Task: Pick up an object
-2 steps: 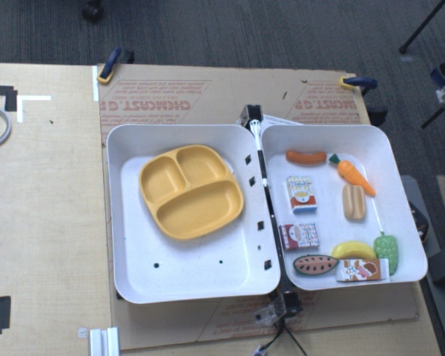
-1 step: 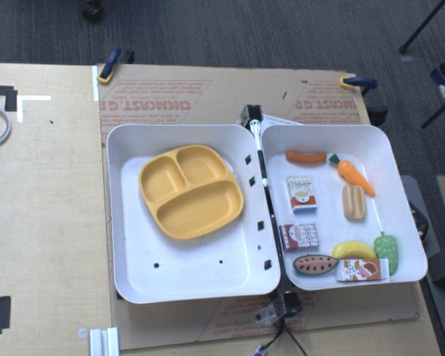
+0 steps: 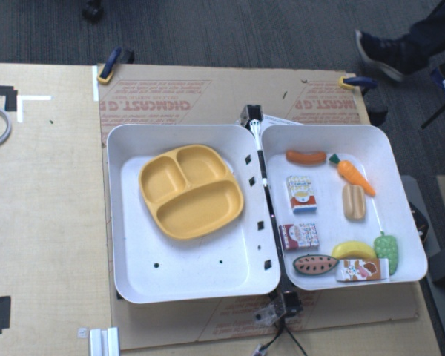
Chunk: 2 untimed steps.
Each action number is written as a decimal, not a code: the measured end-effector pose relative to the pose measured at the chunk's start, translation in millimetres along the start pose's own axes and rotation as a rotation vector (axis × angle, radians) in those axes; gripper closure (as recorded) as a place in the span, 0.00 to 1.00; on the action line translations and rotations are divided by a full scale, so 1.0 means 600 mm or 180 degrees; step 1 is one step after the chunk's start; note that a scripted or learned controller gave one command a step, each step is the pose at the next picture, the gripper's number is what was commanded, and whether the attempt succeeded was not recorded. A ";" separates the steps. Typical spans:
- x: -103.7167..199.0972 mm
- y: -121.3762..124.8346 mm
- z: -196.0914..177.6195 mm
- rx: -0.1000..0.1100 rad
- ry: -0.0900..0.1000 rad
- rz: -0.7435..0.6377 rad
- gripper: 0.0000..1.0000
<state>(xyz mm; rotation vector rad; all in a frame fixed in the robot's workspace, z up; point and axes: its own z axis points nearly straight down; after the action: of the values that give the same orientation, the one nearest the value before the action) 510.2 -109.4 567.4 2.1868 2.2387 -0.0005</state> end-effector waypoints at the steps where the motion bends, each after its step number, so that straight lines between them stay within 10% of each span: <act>1: 0.000 0.002 -0.015 -0.0006 -0.0007 -0.0010 1.00; 2: 0.000 0.005 -0.030 -0.0013 -0.0013 -0.0019 1.00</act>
<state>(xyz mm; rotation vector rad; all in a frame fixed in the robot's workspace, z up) 512.9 -109.4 585.7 2.1760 2.2411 -0.0005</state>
